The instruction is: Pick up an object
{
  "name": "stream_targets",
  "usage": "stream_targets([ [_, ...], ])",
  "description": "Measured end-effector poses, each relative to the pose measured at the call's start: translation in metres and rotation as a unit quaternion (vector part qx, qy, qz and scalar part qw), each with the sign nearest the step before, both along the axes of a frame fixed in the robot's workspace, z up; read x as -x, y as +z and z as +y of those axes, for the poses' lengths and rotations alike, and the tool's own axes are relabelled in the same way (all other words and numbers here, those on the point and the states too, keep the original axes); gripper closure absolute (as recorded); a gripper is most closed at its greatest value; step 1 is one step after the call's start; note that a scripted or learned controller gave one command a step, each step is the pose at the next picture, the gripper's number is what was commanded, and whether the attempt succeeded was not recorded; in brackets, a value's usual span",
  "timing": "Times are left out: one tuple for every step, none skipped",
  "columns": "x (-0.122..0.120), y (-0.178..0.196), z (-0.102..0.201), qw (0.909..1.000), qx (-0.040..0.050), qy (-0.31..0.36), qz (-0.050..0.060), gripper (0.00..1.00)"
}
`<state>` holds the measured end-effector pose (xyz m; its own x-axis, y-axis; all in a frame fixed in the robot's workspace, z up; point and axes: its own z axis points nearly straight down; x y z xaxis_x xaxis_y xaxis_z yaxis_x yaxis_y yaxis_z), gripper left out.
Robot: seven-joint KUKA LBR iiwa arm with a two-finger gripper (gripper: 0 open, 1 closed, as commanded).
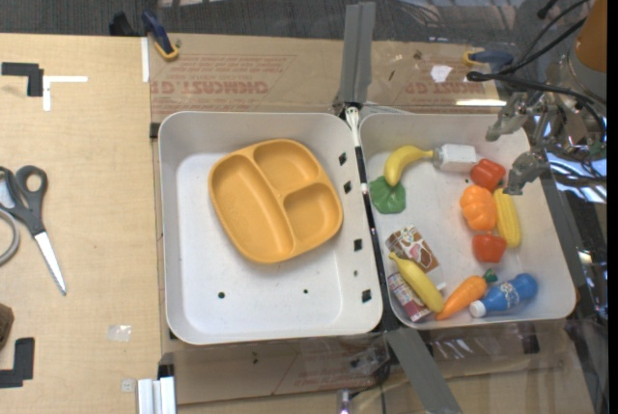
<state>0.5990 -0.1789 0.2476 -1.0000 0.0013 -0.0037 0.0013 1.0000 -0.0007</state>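
Metal hand [522, 150] above right bin [555, 253], near red pepper [488, 175].

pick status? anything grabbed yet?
Done: nothing lifted; the plate sits alone in the left bin, and the toy food, such as the bananas and pumpkin, lies on the floor of the right bin. In hand: nothing visible; the gripper is at the right bin's upper right edge, near the corn. Left: descend, grasp one item, lift.
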Motion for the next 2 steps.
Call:
stream_targets([
  [-0.019,-0.142,-0.012,0.9968,0.0000,-0.079,-0.001,0.00],
  [-0.026,-0.147,0.008,0.9915,0.0032,-0.130,0.001,0.00],
])
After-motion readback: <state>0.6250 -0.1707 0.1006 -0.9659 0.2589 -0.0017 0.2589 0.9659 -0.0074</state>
